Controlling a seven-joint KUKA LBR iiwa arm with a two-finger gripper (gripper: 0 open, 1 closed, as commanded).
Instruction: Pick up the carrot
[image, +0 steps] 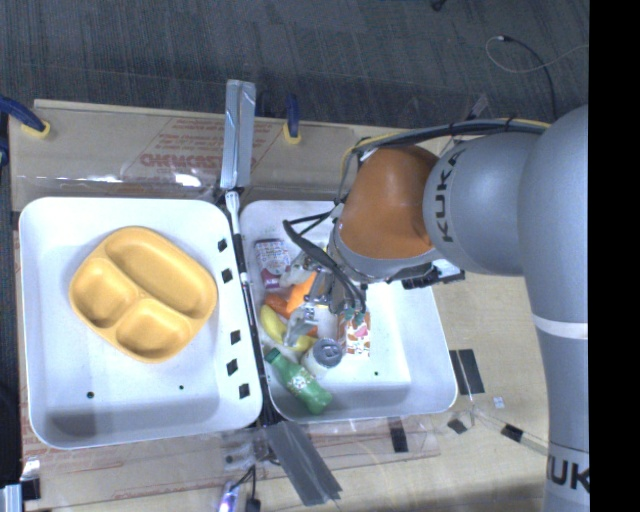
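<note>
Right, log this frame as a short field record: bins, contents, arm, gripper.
left bin: holds a yellow divided tray
right bin: small items piled along its left side
carrot: orange, in the pile, partly hidden by the gripper
other items: yellow banana, green bottle
arm: reaches in from the right
gripper: low over the pile, beside the carrot
</note>
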